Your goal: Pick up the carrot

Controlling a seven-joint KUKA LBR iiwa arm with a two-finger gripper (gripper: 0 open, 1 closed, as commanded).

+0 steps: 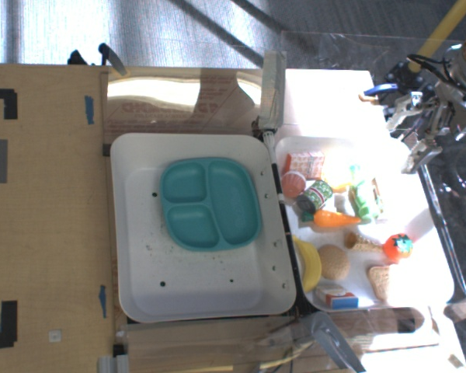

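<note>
Beside unreadable labelled can point(317, 195), carrot point(336, 219)

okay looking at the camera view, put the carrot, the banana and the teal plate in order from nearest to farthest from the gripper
Measured from the gripper at the upper right of the camera view:
1. Carrot, middle of the right bin, among the toy food.
2. Banana, lower left part of the right bin, by the wall between the bins.
3. Teal plate, middle of the left bin.
</note>
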